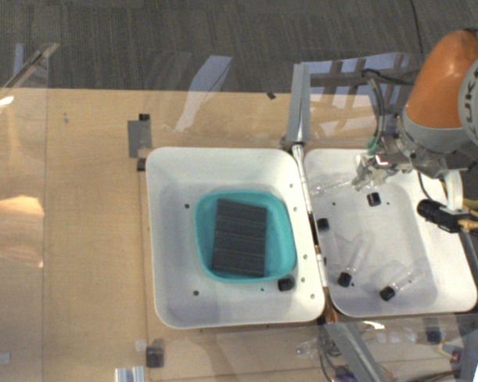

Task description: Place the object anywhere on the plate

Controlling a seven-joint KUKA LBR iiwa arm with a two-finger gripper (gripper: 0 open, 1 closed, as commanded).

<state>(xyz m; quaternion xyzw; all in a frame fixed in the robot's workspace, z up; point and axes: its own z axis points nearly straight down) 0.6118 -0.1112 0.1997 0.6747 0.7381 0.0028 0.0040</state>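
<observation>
So the dark block (241, 239) is already lying flat on the teal plate (284, 239), in the middle of the left bin (170, 228). The gripper (377, 167) hangs over the right bin's (446, 289) top edge; can't tell if it's released or clenched. Looks done to me, so the best move is backing off without nudging the plate.

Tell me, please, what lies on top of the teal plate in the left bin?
A dark grey ribbed block lies flat on the teal plate, slightly tilted. It covers the plate's middle, so whatever is beneath it cannot be seen.
</observation>
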